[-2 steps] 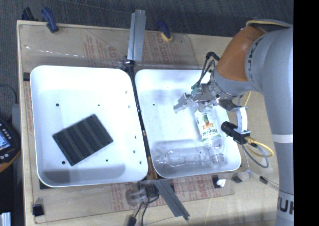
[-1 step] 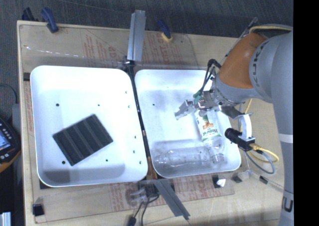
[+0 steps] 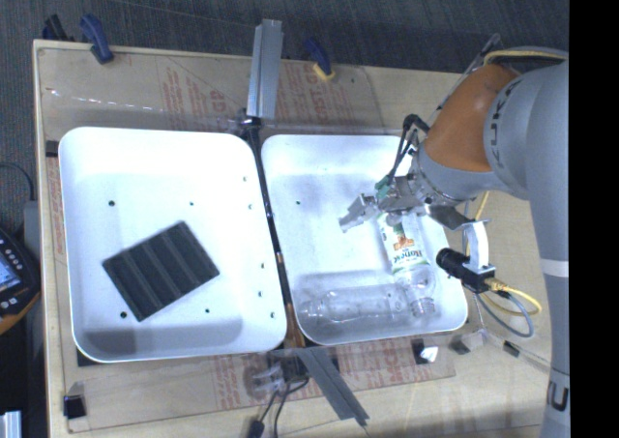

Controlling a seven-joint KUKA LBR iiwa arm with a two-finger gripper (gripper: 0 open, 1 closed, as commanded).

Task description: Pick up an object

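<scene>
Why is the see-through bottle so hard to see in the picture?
In the camera view, the clear bottle lies on the white bin, so just faint outlines and small glints show; the dark ridged pad in the other bin stands out sharply; the whole view is slightly soft and grainy.

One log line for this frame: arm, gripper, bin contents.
arm: over right bin | gripper: above bottles, state unclear | right bin: labelled bottle, clear bottle | left bin: black ridged slab
</scene>
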